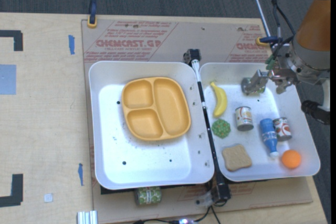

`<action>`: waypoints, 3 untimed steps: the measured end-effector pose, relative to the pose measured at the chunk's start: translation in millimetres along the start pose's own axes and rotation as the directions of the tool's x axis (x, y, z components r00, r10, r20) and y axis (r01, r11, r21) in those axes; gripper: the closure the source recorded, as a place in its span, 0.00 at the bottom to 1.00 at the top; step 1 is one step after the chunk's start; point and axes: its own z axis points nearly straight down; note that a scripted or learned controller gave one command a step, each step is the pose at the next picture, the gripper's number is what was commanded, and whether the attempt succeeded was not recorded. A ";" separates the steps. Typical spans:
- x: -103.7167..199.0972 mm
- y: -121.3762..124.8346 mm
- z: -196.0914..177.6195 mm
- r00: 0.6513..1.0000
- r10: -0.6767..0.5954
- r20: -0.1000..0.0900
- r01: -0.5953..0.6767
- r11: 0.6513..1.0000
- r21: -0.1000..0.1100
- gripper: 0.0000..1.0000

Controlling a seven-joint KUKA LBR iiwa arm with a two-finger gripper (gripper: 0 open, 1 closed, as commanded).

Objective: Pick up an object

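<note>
**Gripper at the far end of the right bin, food lying nearer the camera**

The gripper (255,84) sits low over the far part of the right bin (310,139), reaching in from the right under the arm's orange band (316,23). Whether its fingers are apart or together cannot be told; the metal parts blur together at this angle, and nothing can be seen held between them.

Just beside the gripper, toward the left bin, lies the banana (219,99), its long axis running roughly from the far wall toward the camera with a slight curve. It looks the nearest candidate. A grasp across its narrow width would probably mean closing along the left-right line.

A step nearer the camera stands the can (243,118), and beyond it toward the right wall lie the blue bottle (269,136), its long axis also pointing toward the camera, and a small red-and-white can (283,128) touching or nearly touching it. Further out are the green ball (221,128), the toast (237,157) and the orange (291,159) in the near corner.

The left bin (105,128) holds a yellow plate (156,108), well apart from the gripper.
</note>
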 end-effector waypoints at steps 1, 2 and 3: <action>-30.0 11.8 148.7 1.000 0.001 0.003 -0.001 1.000 -0.005 0.00; -30.3 13.2 137.4 1.000 0.002 0.004 -0.002 1.000 -0.010 1.00; -87.6 -29.6 148.1 1.000 0.002 0.003 -0.002 1.000 -0.003 1.00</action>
